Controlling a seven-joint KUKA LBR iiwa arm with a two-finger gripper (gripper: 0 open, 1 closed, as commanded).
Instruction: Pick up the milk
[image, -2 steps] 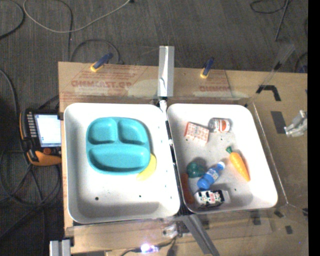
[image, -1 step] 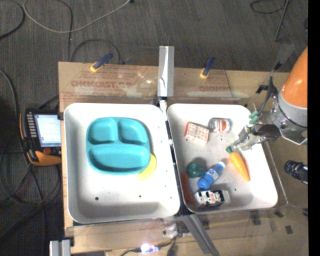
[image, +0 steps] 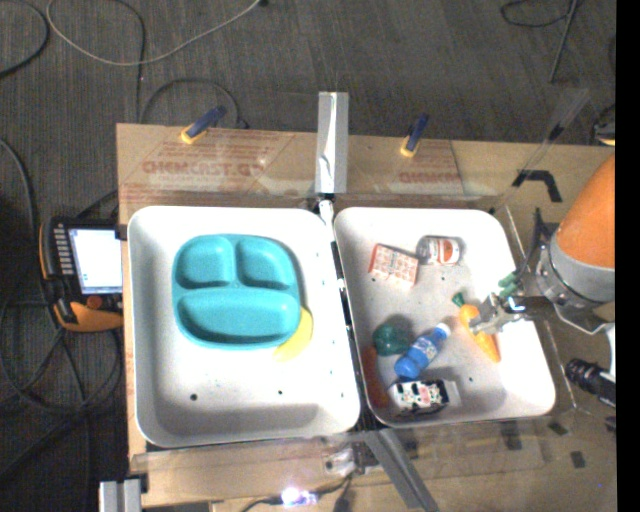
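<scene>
the grey arm with its orange band leans in from the right, and the two-finger gripper hangs low over the right-hand shallow white plastic bin, right above a small orange carrot-shaped toy. whether the jaws are spread or pressed together, i cannot tell; nothing is clearly pinched.

so where's the milk? my best read is the small boxy black-and-white carton lying on its side near the bin's front wall, well apart from the gripper. it's small in frame, so that's a judgement.

to do this well, the gripper wants to lift clear of the carrot, travel toward the front wall, and come down across the carton's narrower faces. the flat cardboard-like sides should give a decent bite, but the bin wall just beside it leaves little room for one finger.

neighbours crowd it: a glossy blue plastic bottle with a white cap lies at a slant just above, touching or nearly touching a rounded dark green lump. further back sit a flat red-and-white printed box and a shiny metal can on its side.

over in the left bin, a smooth turquoise compartment plate covers part of something yellow.
</scene>
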